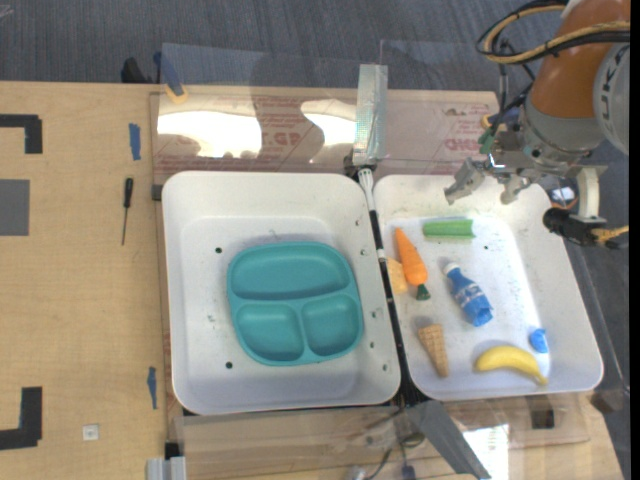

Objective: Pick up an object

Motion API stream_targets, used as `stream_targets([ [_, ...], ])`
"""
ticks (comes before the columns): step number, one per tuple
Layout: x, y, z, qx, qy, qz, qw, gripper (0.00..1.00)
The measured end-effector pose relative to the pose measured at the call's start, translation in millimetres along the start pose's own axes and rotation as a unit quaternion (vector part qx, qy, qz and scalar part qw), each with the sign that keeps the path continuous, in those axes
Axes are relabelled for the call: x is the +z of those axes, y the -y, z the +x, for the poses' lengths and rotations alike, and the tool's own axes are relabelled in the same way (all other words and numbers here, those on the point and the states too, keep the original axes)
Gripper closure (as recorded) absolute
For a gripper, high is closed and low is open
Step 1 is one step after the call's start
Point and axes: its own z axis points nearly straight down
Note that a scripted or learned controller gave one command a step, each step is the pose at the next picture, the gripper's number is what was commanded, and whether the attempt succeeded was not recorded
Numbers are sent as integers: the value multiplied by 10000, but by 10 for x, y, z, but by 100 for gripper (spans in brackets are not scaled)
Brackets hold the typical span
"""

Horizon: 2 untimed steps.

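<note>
My gripper point(488, 188) hangs above the far edge of the right bin point(570, 298), its two fingers spread apart and nothing between them. Just below it in the bin lies a green stick point(447, 229). Further down are an orange carrot point(410, 260), a blue bottle point(468, 296), a waffle cone point(433, 347), a yellow banana point(511, 361) and a small blue piece point(538, 341).
The left bin point(190, 268) holds a teal divided plate point(294, 302). A clear upright panel point(370, 113) stands behind the two bins. A screwdriver point(126, 208) lies on the wooden bench at the left.
</note>
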Motion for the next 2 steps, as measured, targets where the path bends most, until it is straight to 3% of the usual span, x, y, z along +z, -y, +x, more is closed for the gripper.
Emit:
stream_targets([
  [1, 919, 403, 222, -383, 14, -37, 9993, 0],
  [2, 1012, 986, 244, -678, 8, -23, 9977, 0],
])
